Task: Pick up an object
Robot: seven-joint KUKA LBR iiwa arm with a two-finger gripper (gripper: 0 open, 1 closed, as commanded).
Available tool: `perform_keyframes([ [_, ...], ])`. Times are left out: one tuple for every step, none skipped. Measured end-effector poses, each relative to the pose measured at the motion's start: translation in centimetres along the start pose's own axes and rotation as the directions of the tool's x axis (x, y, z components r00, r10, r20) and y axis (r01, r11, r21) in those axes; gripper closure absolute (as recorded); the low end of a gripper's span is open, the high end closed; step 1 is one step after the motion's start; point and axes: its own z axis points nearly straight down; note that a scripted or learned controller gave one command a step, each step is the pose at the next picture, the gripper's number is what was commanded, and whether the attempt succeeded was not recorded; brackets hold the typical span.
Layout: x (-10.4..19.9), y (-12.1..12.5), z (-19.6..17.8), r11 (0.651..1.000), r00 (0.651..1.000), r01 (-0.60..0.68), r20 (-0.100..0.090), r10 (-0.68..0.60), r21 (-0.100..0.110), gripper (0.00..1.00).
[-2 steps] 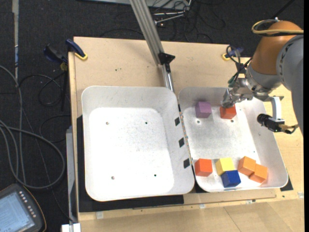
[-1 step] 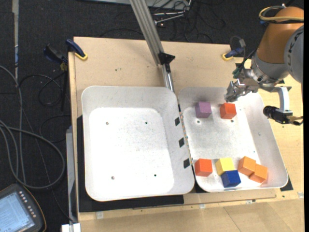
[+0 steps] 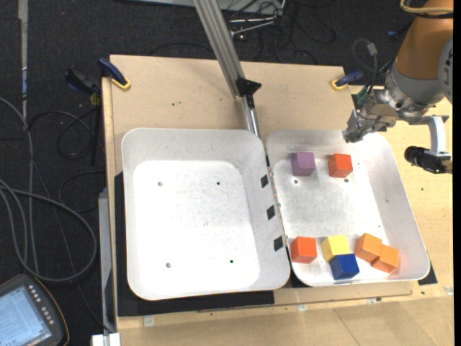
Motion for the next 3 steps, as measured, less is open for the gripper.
perform_keyframes([
  [0.0, 0.2, -5.4, 1.0, 1.0, 0.0, 0.0, 0.0, -0.001, 1.0],
  [4.4, -0.3, -4.4, 1.0, 1.0, 0.003, -0.003, -0.003, 0.008, 1.0],
  [8.7, -1.6, -3.4, 1.0, 1.0, 0.004, -0.003, -0.004, 0.009, 1.0],
])
